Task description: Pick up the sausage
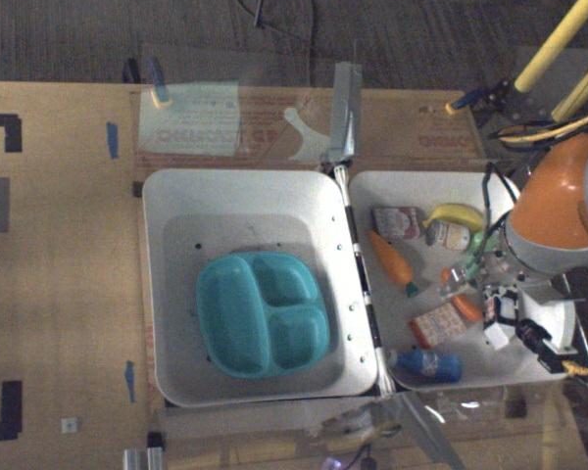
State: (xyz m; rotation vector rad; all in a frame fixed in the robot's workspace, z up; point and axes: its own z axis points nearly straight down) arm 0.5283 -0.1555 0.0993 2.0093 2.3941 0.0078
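In the camera view, the arm (559, 209) came in from the right over the right bin (412, 196), its orange band above the grey wrist. The hand (492, 306) hung low over the right half of that bin, among dark cabling and white fittings, and whether it was spread or pressed together could not be told from this slant.

Just left of the hand, an orange-red piece that looked like the sausage (466, 307) lay on the bin floor, touching or nearly touching the hand's lower parts; nothing showed it pinched. Left of that lay a small brown packet (438, 325), tilted. Farther left, a carrot (393, 261) lay slantwise near the bin's left wall. Behind the hand, toward the far wall, sat a banana (455, 213) with a small can (453, 236) just beside it, and a red-and-white pouch (397, 222) to their left. Nearer the front edge, left of the hand, a blue bottle (427, 365) lay on its side.

Well apart to the left, the left bin (176, 199) held a teal divided tray (264, 312). Both bins rested on the tan surface (59, 262).
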